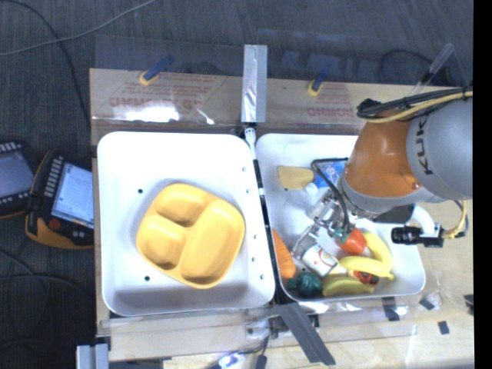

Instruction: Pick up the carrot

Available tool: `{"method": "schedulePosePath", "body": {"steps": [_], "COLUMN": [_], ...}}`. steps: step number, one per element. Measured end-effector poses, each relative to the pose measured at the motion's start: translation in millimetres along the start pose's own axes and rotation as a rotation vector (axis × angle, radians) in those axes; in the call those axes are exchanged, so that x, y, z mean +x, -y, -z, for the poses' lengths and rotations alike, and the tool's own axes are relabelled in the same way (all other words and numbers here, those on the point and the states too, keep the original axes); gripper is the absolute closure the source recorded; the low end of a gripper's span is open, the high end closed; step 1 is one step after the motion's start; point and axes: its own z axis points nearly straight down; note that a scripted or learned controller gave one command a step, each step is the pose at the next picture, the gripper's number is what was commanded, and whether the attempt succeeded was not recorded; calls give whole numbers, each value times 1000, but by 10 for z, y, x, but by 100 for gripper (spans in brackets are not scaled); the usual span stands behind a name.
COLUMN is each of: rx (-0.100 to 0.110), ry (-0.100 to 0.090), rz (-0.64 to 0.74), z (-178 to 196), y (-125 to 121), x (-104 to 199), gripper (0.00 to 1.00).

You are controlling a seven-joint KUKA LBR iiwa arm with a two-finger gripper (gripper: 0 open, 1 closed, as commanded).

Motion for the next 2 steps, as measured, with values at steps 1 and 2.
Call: {"method": "schedulePosePath", "body": {"steps": [1, 2], "rx": [2, -1], "ry": [-6, 1], "rz": [1, 127], "z": [526, -24], "y": [358, -239], "x": [-805, -352], "gripper": [0, 0]}}
